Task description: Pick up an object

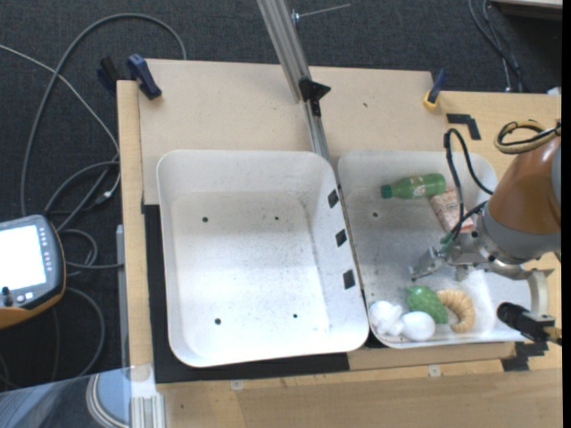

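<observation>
Showing arm (pixel 526 208) w/ gripper (pixel 434 263) low inside the right bin (pixel 375 239); whether it is spread or pressed together cannot be told at this res. Left bin (pixel 241 257) lies well to the gripper's left, across the divider wall. Candidate objs, largest to smallest: green bottle (pixel 413 186), lying flat, above and apart from the gripper; tan packet (pixel 445 209), just above-right, partly under the cable; green toy (pixel 428 301), just below the gripper; curved tan piece (pixel 459 308), below-right, touching the green toy; white ball (pixel 417 325) and small white lump (pixel 385 315), further below, tight in the bin's near corner. Nothing is seen pinched. Risks (judged): the lower objs are packed together, so a descent may nudge neighbours or catch two at once; round white pieces may roll out of a pinch; corner wall may block one side; a descent between green toy and packet would probably close on air.
</observation>
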Robot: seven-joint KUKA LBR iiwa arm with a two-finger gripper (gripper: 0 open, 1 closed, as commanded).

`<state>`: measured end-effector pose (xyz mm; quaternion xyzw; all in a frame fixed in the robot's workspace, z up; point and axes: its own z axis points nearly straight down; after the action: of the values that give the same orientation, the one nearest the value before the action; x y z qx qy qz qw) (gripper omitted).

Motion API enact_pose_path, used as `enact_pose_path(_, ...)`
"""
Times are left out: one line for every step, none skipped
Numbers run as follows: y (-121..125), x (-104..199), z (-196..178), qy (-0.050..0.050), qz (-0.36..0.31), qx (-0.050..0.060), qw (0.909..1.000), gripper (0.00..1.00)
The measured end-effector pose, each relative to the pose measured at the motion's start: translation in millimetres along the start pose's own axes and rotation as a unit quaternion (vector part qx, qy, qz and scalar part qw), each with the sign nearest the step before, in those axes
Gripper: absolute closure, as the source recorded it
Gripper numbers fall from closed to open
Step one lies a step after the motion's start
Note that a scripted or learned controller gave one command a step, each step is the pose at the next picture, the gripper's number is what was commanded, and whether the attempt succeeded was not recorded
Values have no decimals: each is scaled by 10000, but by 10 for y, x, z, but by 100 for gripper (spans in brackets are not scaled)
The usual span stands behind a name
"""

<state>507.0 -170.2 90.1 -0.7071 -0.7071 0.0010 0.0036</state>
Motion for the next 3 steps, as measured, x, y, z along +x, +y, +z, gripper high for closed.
enact_pose_path(18, -3, -133, -8, -2, -35, 10000, 100)
enact_pose_path(53, -22, -568, -27, -6, -58, 10000, 100)
enact_pose_path(80, 10, -1209, -31, -12, -75, 10000, 100)
